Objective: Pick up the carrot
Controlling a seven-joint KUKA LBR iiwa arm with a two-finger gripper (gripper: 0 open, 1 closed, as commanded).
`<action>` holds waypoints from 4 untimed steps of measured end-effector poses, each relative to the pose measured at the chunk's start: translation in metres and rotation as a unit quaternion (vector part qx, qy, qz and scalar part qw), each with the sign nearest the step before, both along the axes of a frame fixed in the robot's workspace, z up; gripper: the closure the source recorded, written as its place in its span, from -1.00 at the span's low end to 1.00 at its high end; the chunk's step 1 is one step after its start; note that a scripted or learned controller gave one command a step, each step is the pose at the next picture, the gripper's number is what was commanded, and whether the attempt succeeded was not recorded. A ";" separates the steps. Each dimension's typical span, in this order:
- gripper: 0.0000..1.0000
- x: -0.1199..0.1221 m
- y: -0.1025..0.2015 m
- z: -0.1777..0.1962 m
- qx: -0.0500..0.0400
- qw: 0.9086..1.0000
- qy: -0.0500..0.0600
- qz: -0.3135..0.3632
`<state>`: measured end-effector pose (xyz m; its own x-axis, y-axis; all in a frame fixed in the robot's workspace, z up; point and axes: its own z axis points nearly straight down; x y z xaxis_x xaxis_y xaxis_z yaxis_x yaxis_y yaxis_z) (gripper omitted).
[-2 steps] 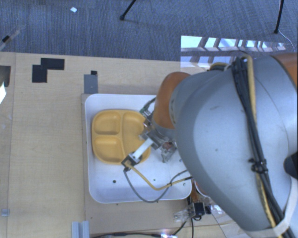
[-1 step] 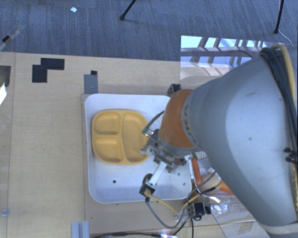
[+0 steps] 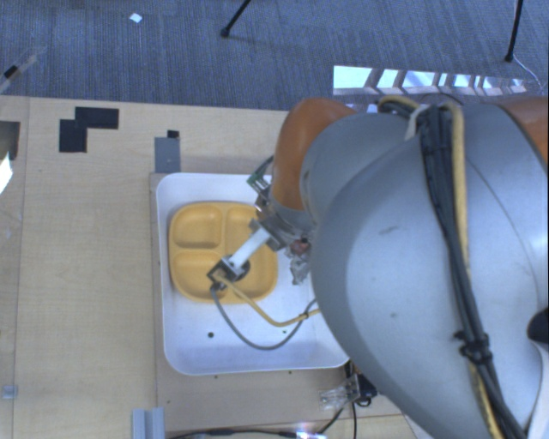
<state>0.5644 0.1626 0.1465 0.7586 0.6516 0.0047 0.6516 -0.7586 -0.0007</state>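
Smooth, matt white plastic bin [image 3: 257, 351]. Inside it, a yellow divided plate [image 3: 197, 240] of smooth, faintly glossy plastic. Beneath the bin, a bench [image 3: 77, 300] of pale matt wood grain. Over the bin's right side, the arm [image 3: 403, 257] has a smooth grey shell with a soft sheen.

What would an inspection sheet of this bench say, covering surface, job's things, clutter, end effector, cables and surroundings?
Surface: pale wooden bench bearing a white bin.
Job's things: nothing seen.
Clutter: yellow divided plate lying flat in the bin.
End effector: low over the bin at the plate's right edge, largely hidden by the arm.
Cables: black bundle along the arm; grey cable looping over the bin floor.
Surroundings: blue-grey carpet, black stand legs.
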 end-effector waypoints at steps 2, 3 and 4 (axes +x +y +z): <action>-1.00 0.016 -0.017 -0.055 0.005 0.997 -0.005 -0.082; -1.00 0.034 -0.040 -0.054 0.008 0.999 -0.004 0.046; -1.00 -0.045 -0.035 -0.054 0.004 0.997 -0.010 0.078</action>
<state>0.5197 0.1275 0.0929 0.6483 0.7610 0.0254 0.7611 -0.6486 0.0080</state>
